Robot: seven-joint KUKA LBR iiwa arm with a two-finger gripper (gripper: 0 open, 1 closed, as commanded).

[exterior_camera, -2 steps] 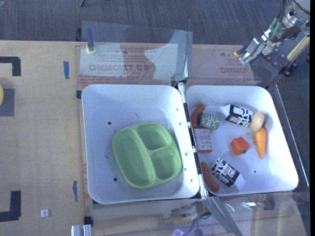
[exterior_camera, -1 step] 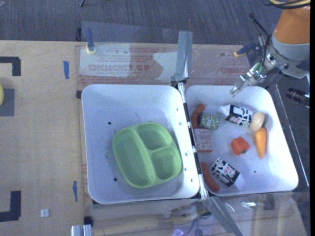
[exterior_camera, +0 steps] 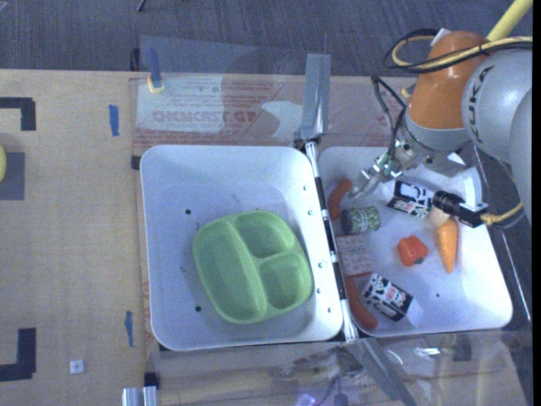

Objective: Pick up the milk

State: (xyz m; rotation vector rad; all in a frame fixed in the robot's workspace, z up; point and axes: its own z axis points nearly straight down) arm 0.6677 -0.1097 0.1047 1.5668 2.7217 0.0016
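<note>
A small black-and-white cow-patterned milk carton [exterior_camera: 387, 298] lies on its side near the front edge of the right bin [exterior_camera: 473, 303]. A second black-and-white patterned carton [exterior_camera: 412, 200] lies near the back of the same bin, just right of my gripper [exterior_camera: 368, 179]. The gripper hangs low over the bin's back left part, between that carton and a reddish sausage [exterior_camera: 338, 195]. Nothing shows in its grasp. It is well apart from the cow-patterned carton.
The right bin also holds a green can [exterior_camera: 362, 220], a red pepper [exterior_camera: 412, 250], a carrot [exterior_camera: 447, 244], a pinkish packet [exterior_camera: 353, 255] and another sausage [exterior_camera: 360, 306]. A green divided plate [exterior_camera: 251, 265] lies in the left bin [exterior_camera: 169, 184].
</note>
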